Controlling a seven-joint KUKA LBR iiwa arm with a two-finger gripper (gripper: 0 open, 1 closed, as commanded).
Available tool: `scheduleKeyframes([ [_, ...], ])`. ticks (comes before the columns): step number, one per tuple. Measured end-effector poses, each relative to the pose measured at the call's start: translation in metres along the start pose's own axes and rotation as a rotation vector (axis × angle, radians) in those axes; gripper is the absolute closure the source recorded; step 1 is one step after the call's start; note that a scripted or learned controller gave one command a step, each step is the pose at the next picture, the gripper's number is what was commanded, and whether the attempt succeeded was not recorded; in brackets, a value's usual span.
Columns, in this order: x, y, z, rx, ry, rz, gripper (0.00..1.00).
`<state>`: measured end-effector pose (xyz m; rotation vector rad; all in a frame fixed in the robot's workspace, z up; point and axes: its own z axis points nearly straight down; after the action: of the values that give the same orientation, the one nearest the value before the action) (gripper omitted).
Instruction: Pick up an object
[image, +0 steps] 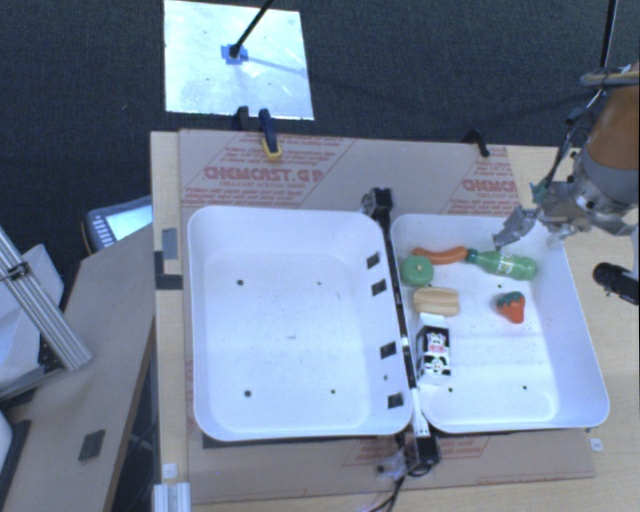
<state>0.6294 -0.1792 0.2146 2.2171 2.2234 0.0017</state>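
Dark carpet all around, and on the desk (170, 330) a brown board carries two shallow white bins side by side, everything of interest sitting in the right bin (575, 385). Closest to the action is the green bottle (505, 264), lying on its side at about one o'clock in that bin, and the hand (512, 230) hovers just above its neck end, coming in from three o'clock on the grey arm (605, 195). How wide it stands I cannot tell; it reads as a pale blur up there, and nothing can be seen gripped in it. So my call: this is the approach, the grab itself not yet made. The next move, I'd judge, calls for a short drop onto the bottle, lined up across its narrow body so the thing doesn't roll away. Working outward, an orange carrot (441, 254) lies just beside the bottle at its nine o'clock, with a round green piece (417, 270) touching the carrot's near end. Below that sits a tan bread-like block (436, 300), and at five o'clock from the bottle a small red strawberry-like toy (511, 307). Down toward the divider a little black-and-white carton (434, 351) shows a cow-like picture, its lettering too small to read. The left bin (205, 300) sits alongside. On the board (420, 170) behind, red print reads "CHEMCAST", repeated at both back corners.
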Motion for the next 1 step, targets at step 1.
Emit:
scheduleKeyframes([
  [1, 0.0001, 0.0011, -0.0116, -0.004, -0.001, -0.004, 1.0],
])
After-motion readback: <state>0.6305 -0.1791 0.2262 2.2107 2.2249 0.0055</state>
